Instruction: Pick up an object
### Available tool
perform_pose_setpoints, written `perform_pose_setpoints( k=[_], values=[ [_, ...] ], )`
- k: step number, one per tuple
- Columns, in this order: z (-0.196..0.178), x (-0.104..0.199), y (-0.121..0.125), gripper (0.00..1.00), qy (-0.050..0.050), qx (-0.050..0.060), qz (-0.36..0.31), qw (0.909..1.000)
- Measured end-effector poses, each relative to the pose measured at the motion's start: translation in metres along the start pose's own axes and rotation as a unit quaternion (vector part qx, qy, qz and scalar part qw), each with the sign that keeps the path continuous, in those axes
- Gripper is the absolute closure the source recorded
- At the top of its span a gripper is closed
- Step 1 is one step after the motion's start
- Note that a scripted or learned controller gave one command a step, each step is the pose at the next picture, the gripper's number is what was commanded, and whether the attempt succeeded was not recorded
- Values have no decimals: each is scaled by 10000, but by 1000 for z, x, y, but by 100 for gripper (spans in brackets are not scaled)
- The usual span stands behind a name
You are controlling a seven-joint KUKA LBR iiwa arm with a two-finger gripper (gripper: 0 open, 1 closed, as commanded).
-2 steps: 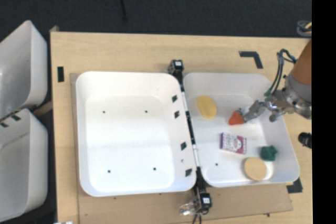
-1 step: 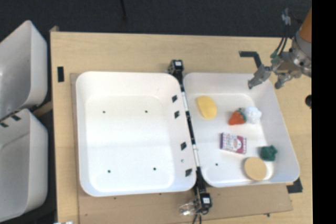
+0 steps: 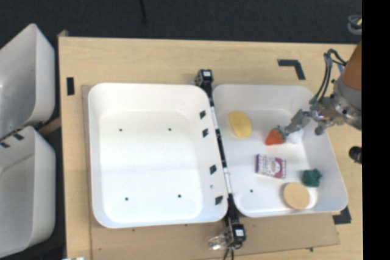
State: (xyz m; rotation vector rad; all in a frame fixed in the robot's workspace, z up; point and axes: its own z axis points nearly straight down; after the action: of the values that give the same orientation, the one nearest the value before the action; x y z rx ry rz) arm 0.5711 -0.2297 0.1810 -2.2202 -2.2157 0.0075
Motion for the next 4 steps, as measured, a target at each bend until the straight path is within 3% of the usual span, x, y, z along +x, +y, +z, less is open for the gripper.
perform_pose_setpoints(
  k=[1, 2, 3, 4],
  values=[
    [-101, 1, 66, 0, -33, -113, -36, 9999],
    [-23, 1, 33, 0, -2, -4, -6, 10000],
    [86, 1, -2, 0, 5, 10, -4, 10000],
    [12, 51, 71, 0, -12, -95, -51, 9999]
  ],
)
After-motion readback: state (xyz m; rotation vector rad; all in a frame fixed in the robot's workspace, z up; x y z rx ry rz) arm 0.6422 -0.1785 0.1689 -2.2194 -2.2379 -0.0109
